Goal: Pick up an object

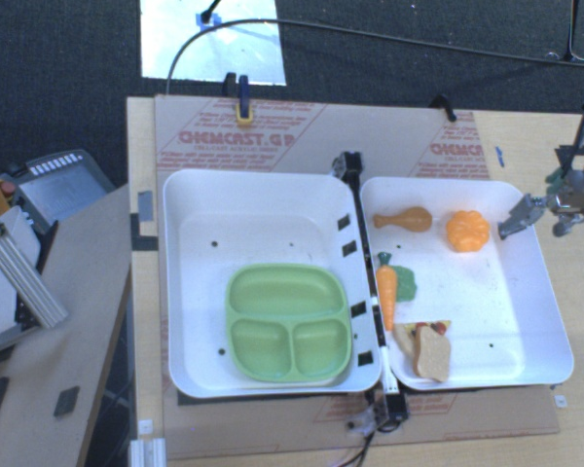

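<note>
Currently, my tool: over right white bin's far right rim, fingers' state hidden from me.
Nearest object: orange plastic pumpkin, just left of my tool, apart.
Others: toy drumstick, carrot, sandwich.
Left bin: green divided plate.

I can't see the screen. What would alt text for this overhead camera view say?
Two white bins sit side by side: the left bin holds a green divided tray; the right bin holds a drumstick, an orange pumpkin, a carrot and a sandwich. The arm's end effector hangs at the right bin's far right edge.
</note>
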Controlling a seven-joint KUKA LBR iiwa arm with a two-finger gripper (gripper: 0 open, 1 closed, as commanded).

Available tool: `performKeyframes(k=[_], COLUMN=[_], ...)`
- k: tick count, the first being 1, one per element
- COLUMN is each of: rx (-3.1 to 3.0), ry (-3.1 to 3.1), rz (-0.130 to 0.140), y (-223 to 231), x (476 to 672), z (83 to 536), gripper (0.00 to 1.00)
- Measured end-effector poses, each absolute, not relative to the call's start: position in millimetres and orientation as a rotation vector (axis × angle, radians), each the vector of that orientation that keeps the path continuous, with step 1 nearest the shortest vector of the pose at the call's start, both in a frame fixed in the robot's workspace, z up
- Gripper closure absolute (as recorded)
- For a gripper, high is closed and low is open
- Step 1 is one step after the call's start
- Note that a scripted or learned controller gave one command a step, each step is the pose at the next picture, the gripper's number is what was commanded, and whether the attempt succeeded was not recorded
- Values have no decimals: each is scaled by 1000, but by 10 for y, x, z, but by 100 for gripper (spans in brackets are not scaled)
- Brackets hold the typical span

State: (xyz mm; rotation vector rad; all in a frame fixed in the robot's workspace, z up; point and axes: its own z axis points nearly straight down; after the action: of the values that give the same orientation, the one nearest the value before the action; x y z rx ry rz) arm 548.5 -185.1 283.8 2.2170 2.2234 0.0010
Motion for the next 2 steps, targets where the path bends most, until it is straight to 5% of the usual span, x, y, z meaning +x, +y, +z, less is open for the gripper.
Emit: performKeyframes(k=[2], rx=[2222], ry=[2224], rz=[-2], y=[-1886], x=[5496], z=[1791], gripper=[0])
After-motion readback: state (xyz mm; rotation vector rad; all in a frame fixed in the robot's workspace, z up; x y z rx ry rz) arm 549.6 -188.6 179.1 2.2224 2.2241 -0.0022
